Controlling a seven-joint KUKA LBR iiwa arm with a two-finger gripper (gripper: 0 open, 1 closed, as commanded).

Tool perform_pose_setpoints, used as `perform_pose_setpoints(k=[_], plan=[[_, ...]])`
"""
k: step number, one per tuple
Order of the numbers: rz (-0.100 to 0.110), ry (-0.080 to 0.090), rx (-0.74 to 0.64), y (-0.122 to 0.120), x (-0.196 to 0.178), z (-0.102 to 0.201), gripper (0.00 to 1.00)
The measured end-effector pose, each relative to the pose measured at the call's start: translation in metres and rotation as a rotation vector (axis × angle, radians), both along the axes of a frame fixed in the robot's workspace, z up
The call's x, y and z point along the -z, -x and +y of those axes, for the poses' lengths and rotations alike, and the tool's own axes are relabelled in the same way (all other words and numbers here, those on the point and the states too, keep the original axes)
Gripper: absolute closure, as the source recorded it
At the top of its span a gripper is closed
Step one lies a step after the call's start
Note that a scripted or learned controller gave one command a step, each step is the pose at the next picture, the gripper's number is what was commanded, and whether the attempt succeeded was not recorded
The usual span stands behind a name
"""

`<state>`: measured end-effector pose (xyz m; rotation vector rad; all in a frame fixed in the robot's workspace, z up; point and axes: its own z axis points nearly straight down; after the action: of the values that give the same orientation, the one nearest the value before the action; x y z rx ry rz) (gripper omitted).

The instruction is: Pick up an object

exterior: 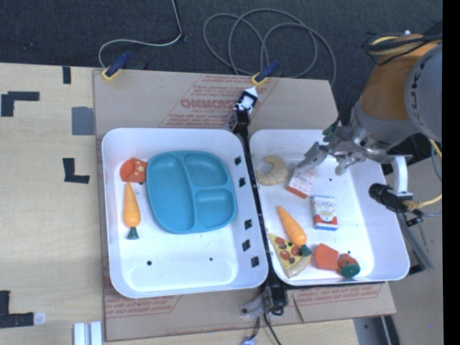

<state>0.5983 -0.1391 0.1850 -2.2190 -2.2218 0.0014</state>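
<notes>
My gripper [323, 165] hangs over the back of the right bin [377, 225], open, with nothing between its fingers. Its left fingertip [305, 164] is just above a small red and white packet [300, 185]. A tan croissant [272, 169] lies to the left of the packet. In front of the packet are a small white and red carton [325, 212], an orange carrot [291, 225], a pizza slice [290, 254], a red block [326, 256] and a red tomato [348, 265].
The left bin [180, 272] holds a blue divided plate [192, 190], a red tomato piece [133, 169] and a second carrot [131, 208]. A black divider [248, 185] runs between the bins. Cables [269, 42] lie behind the bench.
</notes>
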Motion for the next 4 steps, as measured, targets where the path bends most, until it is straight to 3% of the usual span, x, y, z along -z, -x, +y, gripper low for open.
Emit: perform_pose_setpoints(k=[1,2,3,4], plan=[[-0.013,0.004,0.000,0.019,0.095,0.016,0.00],[0.001,0.000,0.000,0.055,0.089,0.046,0.00],[-0.007,0.001,0.000,0.084,0.099,0.040,0.00],[-0.006,0.002,0.000,0.011,0.099,0.043,0.00]])
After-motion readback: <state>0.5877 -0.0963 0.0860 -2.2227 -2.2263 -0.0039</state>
